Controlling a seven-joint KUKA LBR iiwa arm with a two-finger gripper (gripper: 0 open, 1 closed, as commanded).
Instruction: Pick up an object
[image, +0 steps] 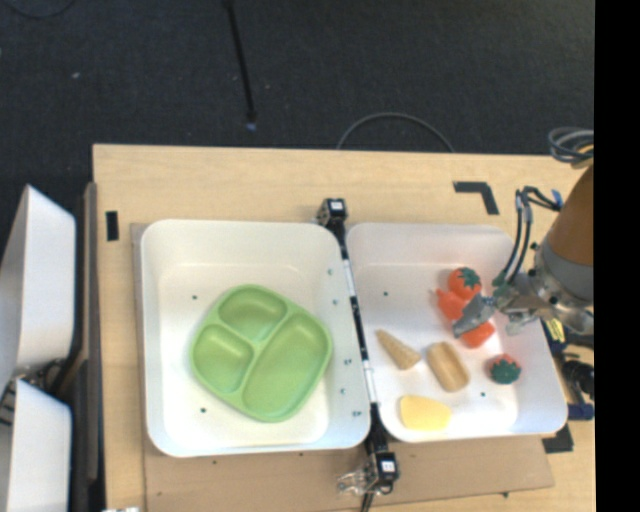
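**Ana:** Dark carpet lay behind a pale wooden bench (250, 180), and on it two white bins sat side by side. What was in them?

**Ben:** The left bin (160, 300) held a green divided plate (262, 352). The right bin (400, 250) held toy food: an orange-red tomato-like piece (458, 290), a tan cone (398, 350), a bread-coloured roll (448, 366), a yellow wedge (425, 412) and a small red-and-green piece (505, 370).

**Ana:** And the arm?

**Ben:** The gripper (478, 318) hung low over the right bin, at the lower edge of the orange-red piece. That piece looked like the one it was after.

**Ana:** How would it have handled?

**Ben:** Probably light, stiff, hollow plastic, smooth and rounded, so likely to squirt out of a pinch. A hold across its widest part seemed safest, and its nearness to a second red shape under the gripper could have crowded the fingers.

**Ana:** Was the claw clenched or released?

**Ben:** He could not tell; the grey metal blurred into the red, and nothing showed plainly between the fingers.

**Ana:** Anything else unclear?

**Ben:** The arm's upper part was cut off at the right, and whether the red under the gripper was one object or two was hard to make out.
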